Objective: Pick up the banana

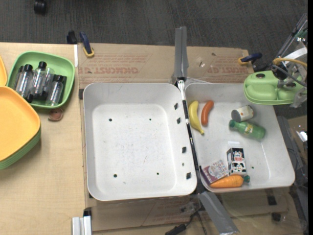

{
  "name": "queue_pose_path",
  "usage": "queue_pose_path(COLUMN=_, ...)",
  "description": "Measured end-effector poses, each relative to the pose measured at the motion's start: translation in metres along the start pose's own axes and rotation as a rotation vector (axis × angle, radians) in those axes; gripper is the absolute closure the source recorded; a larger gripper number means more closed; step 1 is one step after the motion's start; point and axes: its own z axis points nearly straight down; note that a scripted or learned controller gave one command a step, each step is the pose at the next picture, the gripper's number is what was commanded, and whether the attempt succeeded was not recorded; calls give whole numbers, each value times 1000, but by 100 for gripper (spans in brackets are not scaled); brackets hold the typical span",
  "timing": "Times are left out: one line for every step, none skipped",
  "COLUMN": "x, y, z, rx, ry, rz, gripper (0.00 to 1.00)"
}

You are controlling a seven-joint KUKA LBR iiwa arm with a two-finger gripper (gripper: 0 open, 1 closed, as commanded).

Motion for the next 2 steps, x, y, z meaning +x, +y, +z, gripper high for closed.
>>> queue_pose_path(x=10, y=-4, z=11, rx=-3, ry=3, rz=64, gripper=100)
queue_pose_path(x=7, y=-81, z=94, rx=-5, ry=14, rz=47, gripper=100)
